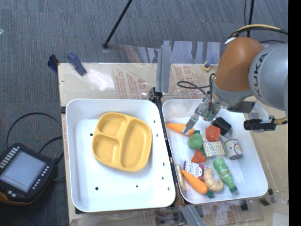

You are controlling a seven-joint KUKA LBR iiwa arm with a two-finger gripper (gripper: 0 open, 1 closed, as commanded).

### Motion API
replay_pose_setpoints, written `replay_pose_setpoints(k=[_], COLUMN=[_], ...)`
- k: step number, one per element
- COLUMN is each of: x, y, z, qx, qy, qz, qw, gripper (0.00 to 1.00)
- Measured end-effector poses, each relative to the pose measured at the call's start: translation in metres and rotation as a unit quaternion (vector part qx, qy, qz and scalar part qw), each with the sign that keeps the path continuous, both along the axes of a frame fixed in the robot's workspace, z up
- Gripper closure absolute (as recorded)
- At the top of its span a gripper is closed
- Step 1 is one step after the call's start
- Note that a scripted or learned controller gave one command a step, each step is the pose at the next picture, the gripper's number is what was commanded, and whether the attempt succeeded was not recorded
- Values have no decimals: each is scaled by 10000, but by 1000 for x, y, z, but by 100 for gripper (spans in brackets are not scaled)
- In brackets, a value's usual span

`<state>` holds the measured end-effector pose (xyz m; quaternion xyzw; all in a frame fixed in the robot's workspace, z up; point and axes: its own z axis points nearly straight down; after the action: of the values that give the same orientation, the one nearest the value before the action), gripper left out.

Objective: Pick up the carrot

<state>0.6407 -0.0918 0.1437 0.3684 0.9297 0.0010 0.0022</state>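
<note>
Camera view: the tool is hanging low over the right bin, reaching in from the right, its tip sitting just beside the thick end of a carrot lying flat near the bin's upper left. It looks to be angling in for a pinch there. Whether its fingers are spread or pressed together I cannot tell; nothing is showing between them. A second carrot is lying well below the tool, near the bin's front. Just under the tool a green vegetable is sitting, with a red piece to its right, then a patterned box, a small can, a green bottle. Crowding may be hampering the approach. Far left of the tool, the left bin is carrying a yellow divided plate, compartments bare.
</note>
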Motion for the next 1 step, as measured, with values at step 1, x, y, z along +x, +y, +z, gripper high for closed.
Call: replay_pose_setpoints(k=[1], x=[-8], y=[2], z=[-60], qx=[9], qy=[50], qz=[792], qw=[9968], gripper=[0])
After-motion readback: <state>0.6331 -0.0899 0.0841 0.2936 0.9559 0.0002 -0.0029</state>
